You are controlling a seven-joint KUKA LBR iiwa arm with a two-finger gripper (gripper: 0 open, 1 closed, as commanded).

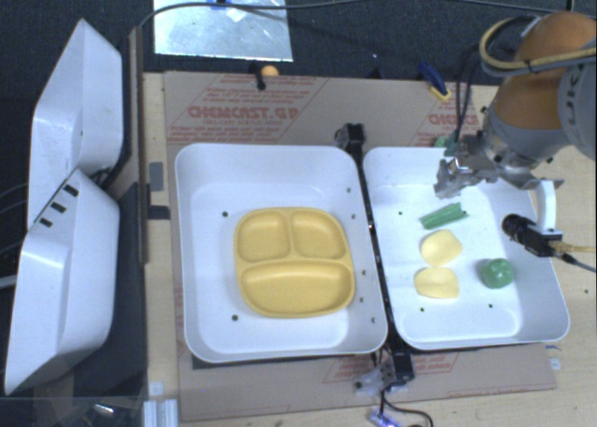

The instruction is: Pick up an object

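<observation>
The right bin [401, 323] holds a green stick [442, 217], two pale yellow lumps [440, 248] [436, 282] and a round green piece [496, 273]. My gripper [451, 182] hangs over the upper part of that bin, just above the green stick's far end. Its metal tip points down and left, and nothing shows in its grasp. A yellow divided tray [295, 260] lies in the left bin [210, 323].
A black cylindrical part [524, 232] with a white bracket [546, 206] juts over the right bin's right side. Cables run along the bench's far edge. White housings [65, 211] stand left of the bins. A clamp [352, 134] sits between the bins at the top.
</observation>
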